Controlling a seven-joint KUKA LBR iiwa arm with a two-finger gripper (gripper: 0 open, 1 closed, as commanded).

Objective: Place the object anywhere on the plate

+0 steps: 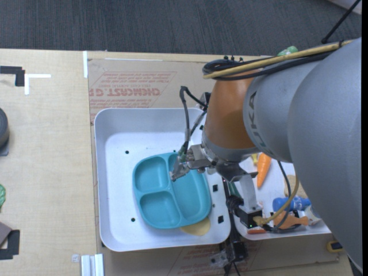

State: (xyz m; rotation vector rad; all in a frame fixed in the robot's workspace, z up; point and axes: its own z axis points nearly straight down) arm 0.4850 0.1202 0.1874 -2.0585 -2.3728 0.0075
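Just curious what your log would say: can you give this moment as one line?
arm: grey KUKA arm over bins | plate: blue three-compartment plastic plate in left white bin | right bin: orange carrot

You have two bins side by side on the bench (40, 171): the left bin (112, 154) and the right bin (305, 226). The divided plate (161, 194) lies in the left bin, toward its right side, and a flat piece (195, 229) pokes out from under the plate's near edge. The arm (276, 114) comes in from the right, above the wall between the bins. In the right bin a carrot (263, 168) lies just right of the arm, with a cluster of small objects (287, 209) nearer you
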